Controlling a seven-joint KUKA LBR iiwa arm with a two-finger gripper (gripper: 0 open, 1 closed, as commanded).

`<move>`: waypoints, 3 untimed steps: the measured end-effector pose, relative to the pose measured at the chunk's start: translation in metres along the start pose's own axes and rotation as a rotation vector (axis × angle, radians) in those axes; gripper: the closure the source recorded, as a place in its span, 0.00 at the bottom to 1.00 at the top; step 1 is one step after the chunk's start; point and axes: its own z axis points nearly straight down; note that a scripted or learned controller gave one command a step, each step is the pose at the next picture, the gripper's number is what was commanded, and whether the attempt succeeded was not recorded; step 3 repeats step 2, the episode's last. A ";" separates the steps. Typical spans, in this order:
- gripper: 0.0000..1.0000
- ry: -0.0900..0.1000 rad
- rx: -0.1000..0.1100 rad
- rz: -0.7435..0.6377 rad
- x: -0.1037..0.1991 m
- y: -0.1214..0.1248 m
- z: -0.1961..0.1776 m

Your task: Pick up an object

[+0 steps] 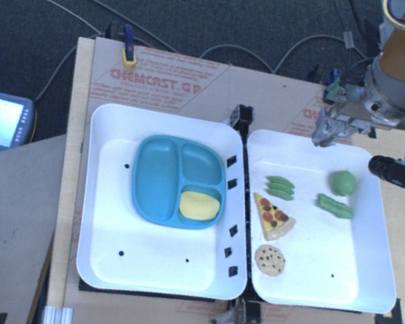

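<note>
My gripper hangs above the far edge of the right bin, with nothing seen between its fingers. Below it in that bin lie a green ball, a green pea pod, a second green pod, a pizza slice and a chocolate-chip cookie. The left bin holds a blue divided plate with a yellow piece in its near right compartment.
A row of black clips runs along the seam between the two bins. The bins rest on a brown board with a blue-and-yellow clamp at its far left corner.
</note>
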 end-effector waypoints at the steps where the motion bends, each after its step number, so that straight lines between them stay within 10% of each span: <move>1: 1.00 0.000 0.000 0.000 0.056 0.016 0.013; 3: 1.00 0.000 -0.001 0.000 0.112 0.022 0.018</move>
